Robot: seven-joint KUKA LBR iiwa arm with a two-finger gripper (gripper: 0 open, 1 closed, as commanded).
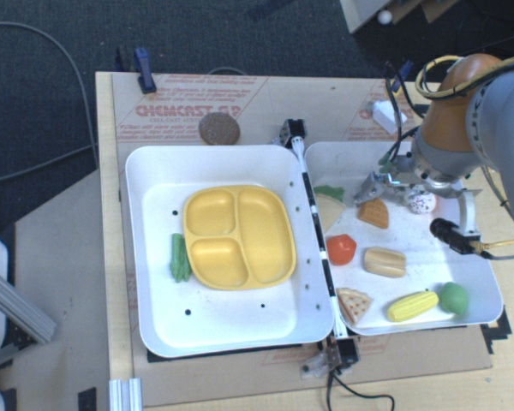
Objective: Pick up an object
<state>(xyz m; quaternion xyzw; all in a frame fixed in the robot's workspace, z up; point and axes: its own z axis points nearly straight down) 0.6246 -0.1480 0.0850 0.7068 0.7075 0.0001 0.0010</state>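
Camera view from above the bench shows my arm [475, 110], grey with its orange band, reaching in from the right over the far end of the right bin [488, 302]. My pincer [392, 182] hangs low just above an orange-brown wedge [373, 214], close beside it, but I cannot tell from this slant whether it is parted or clenched, and nothing is visibly caught in it. A small white ball with red spots [421, 202] sits right next to my wrist.

The rest of the right bin's load lies nearer the camera: a red tomato [341, 248] by the dividing wall, a tan bread roll [385, 262] beside it, a waffle-patterned slice [354, 303] at the near left corner, a yellow corn cob [412, 306] touching a green round piece [453, 298], and a green leaf shape [330, 193] against the wall farther back.

The left bin [154, 315] holds a yellow divided plate [238, 235] with three compartments, and a green pod [180, 258] lies just off its left edge.

Behind the bins, the cardboard sheet [180, 110] carries red printing; I can make out something like "CHEMCAST GP", the smaller lines being too blurred to read. A brown disc [219, 129] rests on that cardboard, and a blue clamp [143, 69] grips its far edge.
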